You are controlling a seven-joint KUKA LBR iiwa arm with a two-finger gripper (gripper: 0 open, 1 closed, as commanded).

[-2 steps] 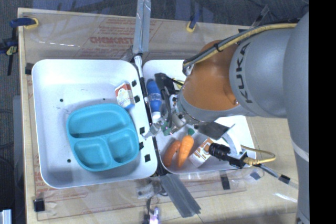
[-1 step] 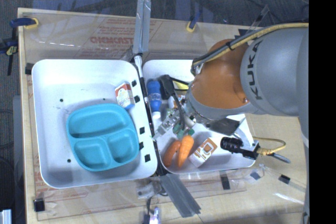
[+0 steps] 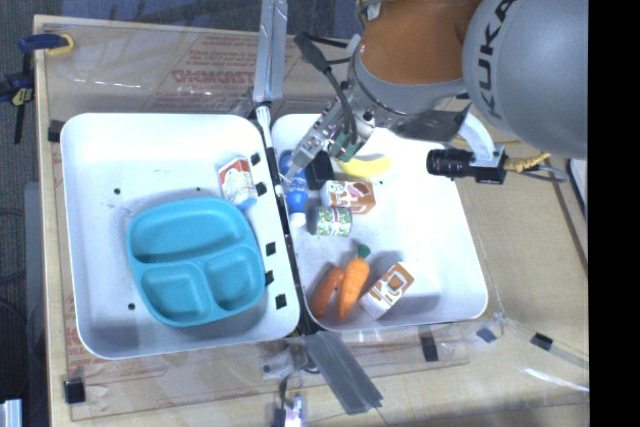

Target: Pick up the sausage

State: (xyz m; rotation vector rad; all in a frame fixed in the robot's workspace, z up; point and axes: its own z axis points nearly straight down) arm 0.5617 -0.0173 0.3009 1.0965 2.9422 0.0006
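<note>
Tray (image 3: 190, 260) fills left bin (image 3: 90, 175) middle, carton (image 3: 236, 181) at its right wall. Right bin (image 3: 450, 245) crowded: gripper (image 3: 318, 153) low near divider, state unclear. Sausage (image 3: 327, 290) against carrot (image 3: 352, 283), front edge; bare floor far right.

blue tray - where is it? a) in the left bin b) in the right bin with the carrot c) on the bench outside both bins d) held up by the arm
a: the blue tray, with three compartments, lies flat on the floor of the left bin, while the carrot lies in the right bin.
</note>
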